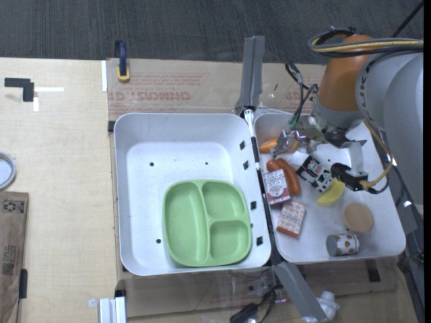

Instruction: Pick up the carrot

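Looking from the near edge, the green plate [205,222] sits in the left bin [128,180]. Farther back in the right bin [384,241], the carrot [269,145] lies by the dividing wall, beside the sausage [288,174]. The gripper [291,140] hovers just beside it; I cannot tell its grip. Best to descend squarely over the carrot, clear of the wall.
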